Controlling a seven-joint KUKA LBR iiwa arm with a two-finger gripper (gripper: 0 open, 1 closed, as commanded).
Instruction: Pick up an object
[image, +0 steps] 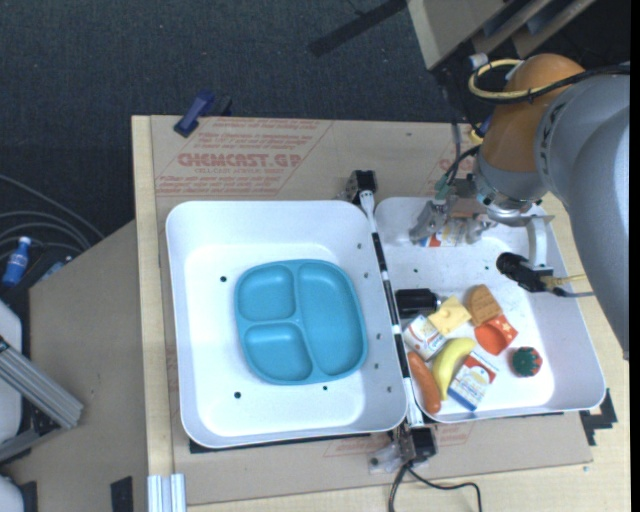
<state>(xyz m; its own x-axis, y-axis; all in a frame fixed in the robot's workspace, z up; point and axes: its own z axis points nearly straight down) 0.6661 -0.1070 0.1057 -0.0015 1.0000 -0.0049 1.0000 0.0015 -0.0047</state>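
My gripper (452, 228) hangs low over the far end of the right bin (570, 330), close to its back wall. A small red and blue bit shows just under its left side; what it is cannot be made out. Toy foods are piled toward the near half of that bin: a black block (415, 299), a yellow cheese wedge (451, 315), a brown bread piece (483, 300), an orange-red piece (496, 334), a red tomato (526, 361), a banana (452, 360), a carrot (424, 382) and a small carton (473, 384). All lie apart from the gripper.
The left bin (200, 300) holds a blue divided plate (300, 320). A blue clip (194, 113) lies on the cardboard behind the bins. The grey arm with its orange band (530, 90) comes in from the upper right.
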